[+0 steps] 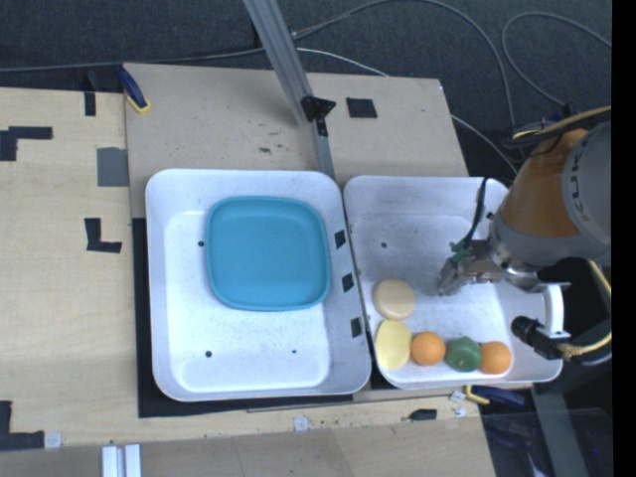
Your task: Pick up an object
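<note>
Reaching into the right bin (417,202) from the right, the gripper (452,276) sits low over bare bin floor; whether it is open or closed cannot be told at this angle, and nothing shows in its grasp. Nearest object: a beige oval piece (395,298), just left and slightly nearer the camera. Beyond that, along the bin's near wall, a row: yellow piece (393,345), orange ball (427,349), green piece (462,354), second orange ball (495,358). Far left, the other bin (174,296) holds a blue plate (266,252).
</note>
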You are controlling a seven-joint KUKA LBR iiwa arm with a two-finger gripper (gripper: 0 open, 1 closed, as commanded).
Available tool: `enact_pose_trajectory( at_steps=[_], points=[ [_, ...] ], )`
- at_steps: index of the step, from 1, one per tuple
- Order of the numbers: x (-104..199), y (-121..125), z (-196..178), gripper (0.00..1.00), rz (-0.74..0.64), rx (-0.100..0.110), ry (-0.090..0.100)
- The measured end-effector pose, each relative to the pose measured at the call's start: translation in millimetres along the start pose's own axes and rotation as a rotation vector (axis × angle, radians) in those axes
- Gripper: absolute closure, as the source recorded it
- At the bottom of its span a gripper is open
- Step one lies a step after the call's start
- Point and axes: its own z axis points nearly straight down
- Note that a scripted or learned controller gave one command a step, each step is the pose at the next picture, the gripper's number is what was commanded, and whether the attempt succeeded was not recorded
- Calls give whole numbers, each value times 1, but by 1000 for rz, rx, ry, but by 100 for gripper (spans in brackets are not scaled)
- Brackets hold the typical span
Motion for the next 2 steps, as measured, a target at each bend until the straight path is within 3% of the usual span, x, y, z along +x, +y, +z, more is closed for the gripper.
enact_pose_trajectory(
  at_steps=[2],
  points=[
    [7,8,-114,100,0,-5,-1]
  ],
)
